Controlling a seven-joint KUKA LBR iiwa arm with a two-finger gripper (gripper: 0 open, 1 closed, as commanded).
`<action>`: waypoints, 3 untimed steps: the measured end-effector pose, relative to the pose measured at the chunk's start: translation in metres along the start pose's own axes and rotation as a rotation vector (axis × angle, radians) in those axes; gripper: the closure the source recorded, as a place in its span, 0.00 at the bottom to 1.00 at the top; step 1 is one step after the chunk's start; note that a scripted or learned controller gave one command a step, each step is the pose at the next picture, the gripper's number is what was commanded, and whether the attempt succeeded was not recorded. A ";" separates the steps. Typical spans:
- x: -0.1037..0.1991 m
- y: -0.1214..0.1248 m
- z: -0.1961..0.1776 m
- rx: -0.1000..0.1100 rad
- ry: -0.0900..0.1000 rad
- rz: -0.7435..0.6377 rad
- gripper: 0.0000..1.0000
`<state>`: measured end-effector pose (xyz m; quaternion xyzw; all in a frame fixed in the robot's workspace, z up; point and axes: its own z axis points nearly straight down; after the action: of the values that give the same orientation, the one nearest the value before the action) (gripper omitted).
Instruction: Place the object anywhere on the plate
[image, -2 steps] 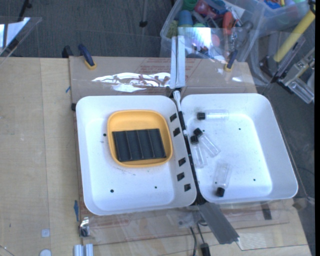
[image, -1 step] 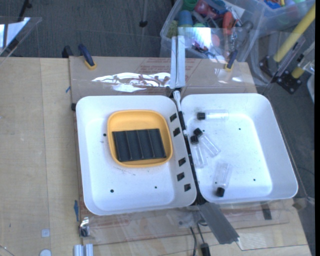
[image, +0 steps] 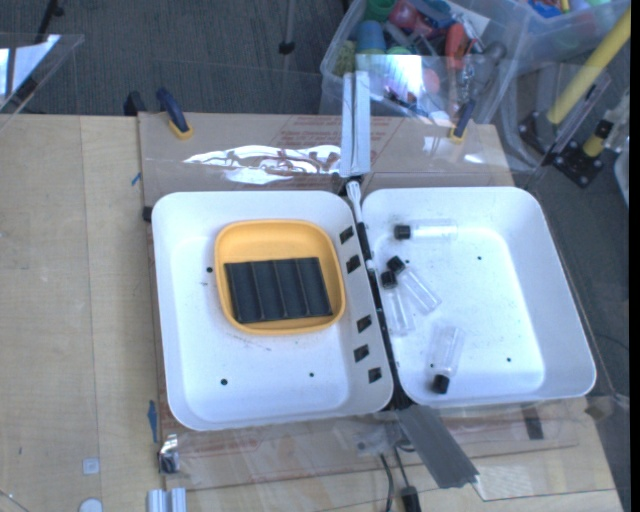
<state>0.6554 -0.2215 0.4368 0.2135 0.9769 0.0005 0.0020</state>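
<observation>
A yellow plate (image: 232, 248) sits in the left white bin (image: 190, 380), towards its back. A dark ribbed rectangular block (image: 277, 289) lies flat on the plate, covering most of its middle. In the right white bin (image: 540, 300) lie several clear plastic vials with black caps: one at the back (image: 425, 231), two near the divider (image: 408, 290), and one at the front (image: 444, 354).
A raised divider with black clips (image: 362, 300) separates the two bins. A clear tub of coloured items (image: 430, 50) stands behind the right bin. An upright clear panel (image: 355, 125) rises at the back between the bins. Wooden bench surface lies to the left.
</observation>
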 end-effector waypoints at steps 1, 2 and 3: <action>0.000 0.000 0.000 -0.001 0.000 -0.362 1.00; -0.008 0.004 0.000 0.000 -0.007 -0.586 1.00; -0.012 0.006 0.000 0.000 -0.007 -0.753 1.00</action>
<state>0.6683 -0.2211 0.4368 -0.1608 0.9870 -0.0011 0.0055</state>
